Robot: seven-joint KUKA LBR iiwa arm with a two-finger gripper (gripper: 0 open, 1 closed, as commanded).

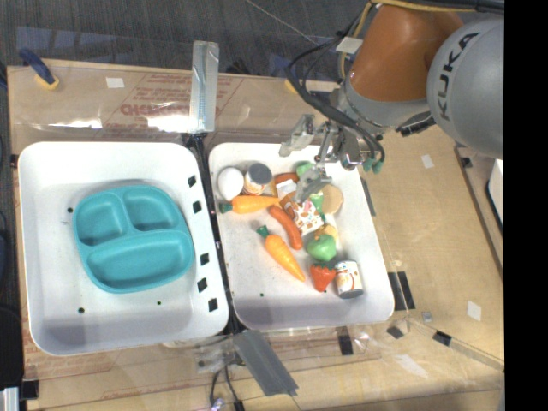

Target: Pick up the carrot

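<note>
We see the gripper (pixel 313 181) hanging over the far part of the right bin (pixel 368 302), its tips down among the crowded toy food. Whether they are spread or pressed together we cannot tell. Nothing visibly sits between them.

The carrot (pixel 282 256) lies near the middle of that bin, its green top pointing far-left and its tip near-right. It sits just beside a red sausage (pixel 286 225) on its far side, and a second orange vegetable (pixel 251 204) lies farther back next to the egg (pixel 229 181).

To do this well, we judge the gripper should shift nearer and left, turn to close across the carrot's thick end, and avoid the sausage and the green pepper (pixel 322 247).
</note>
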